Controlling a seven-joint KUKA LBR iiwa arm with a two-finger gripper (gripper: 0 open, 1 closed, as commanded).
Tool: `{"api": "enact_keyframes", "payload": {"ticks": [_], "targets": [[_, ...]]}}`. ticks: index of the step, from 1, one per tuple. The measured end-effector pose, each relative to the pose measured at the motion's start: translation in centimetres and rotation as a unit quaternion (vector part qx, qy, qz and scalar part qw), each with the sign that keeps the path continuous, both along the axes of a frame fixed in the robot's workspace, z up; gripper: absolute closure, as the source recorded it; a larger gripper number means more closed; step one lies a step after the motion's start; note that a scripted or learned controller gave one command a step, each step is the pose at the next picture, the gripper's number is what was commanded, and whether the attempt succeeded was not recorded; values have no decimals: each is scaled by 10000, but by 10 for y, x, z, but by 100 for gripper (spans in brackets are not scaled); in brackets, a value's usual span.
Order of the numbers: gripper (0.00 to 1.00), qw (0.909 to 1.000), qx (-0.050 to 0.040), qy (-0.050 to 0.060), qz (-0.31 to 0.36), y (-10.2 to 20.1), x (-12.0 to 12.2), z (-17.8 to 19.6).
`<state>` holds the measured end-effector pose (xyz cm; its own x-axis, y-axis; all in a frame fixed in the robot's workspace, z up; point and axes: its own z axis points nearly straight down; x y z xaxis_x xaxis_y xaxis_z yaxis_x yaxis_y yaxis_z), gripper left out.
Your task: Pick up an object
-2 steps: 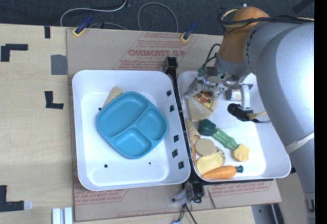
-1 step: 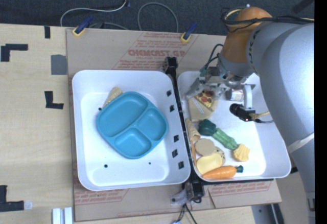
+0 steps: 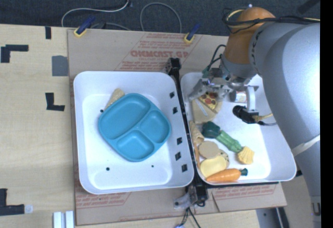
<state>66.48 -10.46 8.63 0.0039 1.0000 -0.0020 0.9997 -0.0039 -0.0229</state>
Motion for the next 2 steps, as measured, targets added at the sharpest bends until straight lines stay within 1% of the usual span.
{"api": "enact_keyframes", "payload": {"ticks": [1,2], "targets": [[0,10000,38,7,7,-4,0,-1],[0,10000,40,7,10,-4,0,-1]]}}
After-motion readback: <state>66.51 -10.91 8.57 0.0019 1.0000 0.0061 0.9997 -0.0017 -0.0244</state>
